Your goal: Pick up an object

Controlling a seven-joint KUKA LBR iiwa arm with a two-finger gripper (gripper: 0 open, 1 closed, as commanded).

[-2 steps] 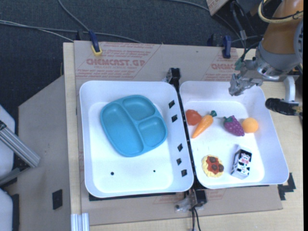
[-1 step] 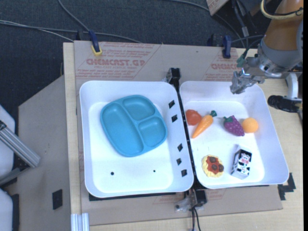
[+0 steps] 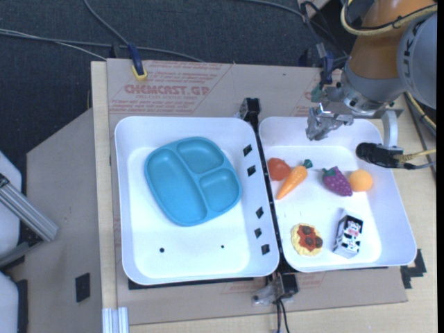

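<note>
Dark carpet and loose cables frame the counter (image 3: 173,89), which wears a sheet of cardboard under both bins. On to the hand (image 3: 321,129): it hovers over the far edge of the right bin (image 3: 402,245), and I honestly can't tell how it's set. Nothing's in it, so I'd say this is the approach step. Closest picks are the carrot (image 3: 292,180) and red tomato (image 3: 278,168), then grapes (image 3: 336,182), orange (image 3: 361,180), pizza (image 3: 306,240) and milk carton (image 3: 349,236). Next move: choose one, line up above it, drop. Left bin (image 3: 132,255) holds a blue divided plate (image 3: 192,180).
</note>
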